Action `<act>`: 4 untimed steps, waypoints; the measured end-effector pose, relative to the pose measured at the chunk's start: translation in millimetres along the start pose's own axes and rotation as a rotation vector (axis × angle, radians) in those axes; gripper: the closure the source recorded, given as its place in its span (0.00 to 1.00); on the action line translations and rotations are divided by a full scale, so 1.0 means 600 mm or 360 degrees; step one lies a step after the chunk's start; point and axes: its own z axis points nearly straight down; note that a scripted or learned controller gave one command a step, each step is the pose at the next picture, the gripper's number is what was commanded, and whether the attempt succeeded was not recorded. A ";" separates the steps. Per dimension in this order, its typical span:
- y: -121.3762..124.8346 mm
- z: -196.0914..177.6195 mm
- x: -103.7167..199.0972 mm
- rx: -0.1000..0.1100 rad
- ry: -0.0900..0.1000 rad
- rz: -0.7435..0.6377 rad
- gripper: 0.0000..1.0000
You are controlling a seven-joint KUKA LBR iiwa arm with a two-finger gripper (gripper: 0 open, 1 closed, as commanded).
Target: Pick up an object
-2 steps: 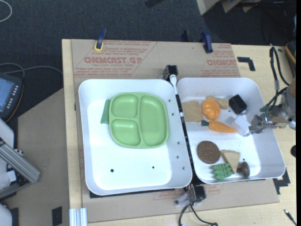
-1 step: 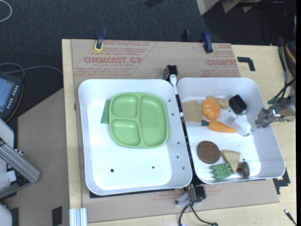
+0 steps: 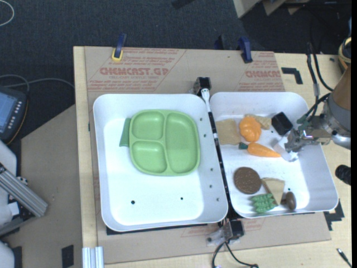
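The hand hangs low over the right bin, just right of the carrot; whether it is wide or narrow cannot be told. A pepper lies beside the carrot. The left bin holds a green tray.

The arm is a rounded grey body, smooth and slightly glossy, widening into a bulky cylindrical segment. Black cables run along it in loose curves, some looping close to the wrist. At the wrist sits a cluster of pale metal parts, silvery and angular, with small dark fittings among them. The end effector is light metal with a whitish, semi-clear tip, and a black blocky piece juts out beside it.
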 end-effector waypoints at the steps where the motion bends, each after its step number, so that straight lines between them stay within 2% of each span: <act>1: 0.023 0.019 0.091 0.0003 0.0000 0.0000 1.00; 2: 0.051 -0.005 0.174 -0.0008 -0.0002 -0.0002 1.00; 3: 0.052 -0.008 0.245 -0.0005 -0.0003 -0.0001 1.00; 4: 0.065 -0.006 0.247 -0.0005 -0.0004 0.0007 1.00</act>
